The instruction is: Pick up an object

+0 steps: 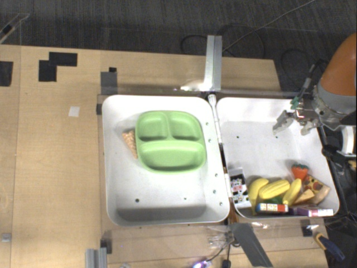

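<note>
The arm is stretched in from 3 o'clock, orange band up at the edge, with the gripper [294, 121] hung over the right bin [251, 149] around its 2 o'clock corner. Fingers are spread apart, nothing is held. The toys, bananas [273, 190] included, are piled at 5 o'clock, well apart from it.

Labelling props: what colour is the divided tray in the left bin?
Light green, all three compartments; the divided tray shows clearly in the camera view.
</note>
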Controlling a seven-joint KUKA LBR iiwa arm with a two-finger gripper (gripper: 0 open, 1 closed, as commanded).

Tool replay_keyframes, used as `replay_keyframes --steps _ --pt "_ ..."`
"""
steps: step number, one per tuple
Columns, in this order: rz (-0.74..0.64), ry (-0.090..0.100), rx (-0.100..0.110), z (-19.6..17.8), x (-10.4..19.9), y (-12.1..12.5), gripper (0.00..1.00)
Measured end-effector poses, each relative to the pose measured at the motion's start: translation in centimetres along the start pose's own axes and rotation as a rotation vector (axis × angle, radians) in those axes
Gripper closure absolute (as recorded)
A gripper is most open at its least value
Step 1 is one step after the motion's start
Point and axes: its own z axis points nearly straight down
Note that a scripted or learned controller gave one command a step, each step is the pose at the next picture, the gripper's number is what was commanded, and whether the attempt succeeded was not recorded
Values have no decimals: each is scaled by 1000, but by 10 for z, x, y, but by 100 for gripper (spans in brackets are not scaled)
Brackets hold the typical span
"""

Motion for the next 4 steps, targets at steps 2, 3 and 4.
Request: replay_keyframes --steps 2,3,4 --pt "-296 1 2 76 0 9 0" --pt "-471 -3 8 80 31 64 0" --pt "-233 0 -2 51 63 65 0"
